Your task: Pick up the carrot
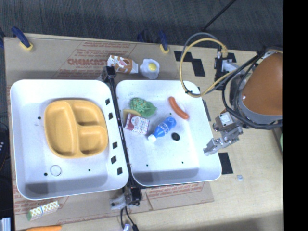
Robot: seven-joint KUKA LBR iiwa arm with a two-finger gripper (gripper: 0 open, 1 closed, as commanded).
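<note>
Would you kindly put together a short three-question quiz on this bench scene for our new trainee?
1. True or false: the carrot lies in the left bin.
2. Which item lies nearest the carrot? A) yellow divided tray B) blue bottle C) green leafy toy
3. Fill in: the gripper hovers over the right bin's ____ edge.

Key: 1 false, it lies in the right bin; 2 B; 3 right.
</note>
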